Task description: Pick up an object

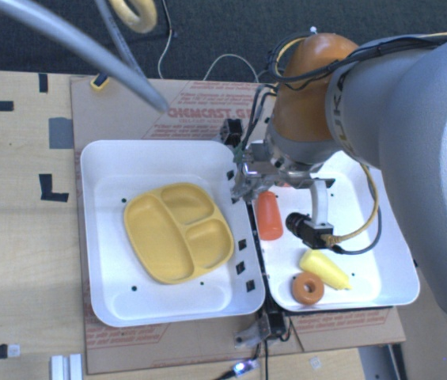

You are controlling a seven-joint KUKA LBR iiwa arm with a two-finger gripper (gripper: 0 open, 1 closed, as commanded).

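1. The gripper point(274, 182) is seen over the right bin point(388, 287), at its 11 o'clock corner; whether anything is gripped cannot be told.
2. An orange carrot-like toy point(269, 216) lies just below it, at 6 o'clock.
3. A yellow corn-like piece point(325, 269) and an orange doughnut point(308, 289) lie near the bin's 6 o'clock.
4. A yellow divided plate point(178, 230) sits in the left bin point(100, 212).

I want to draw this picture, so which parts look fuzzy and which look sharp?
In the camera view, the grey bar crossing the top left is blurry, being close to the lens, and so is the big arm on the right. The yellow tray, carrot and donut look sharp, under soft, even light with faint shadows.
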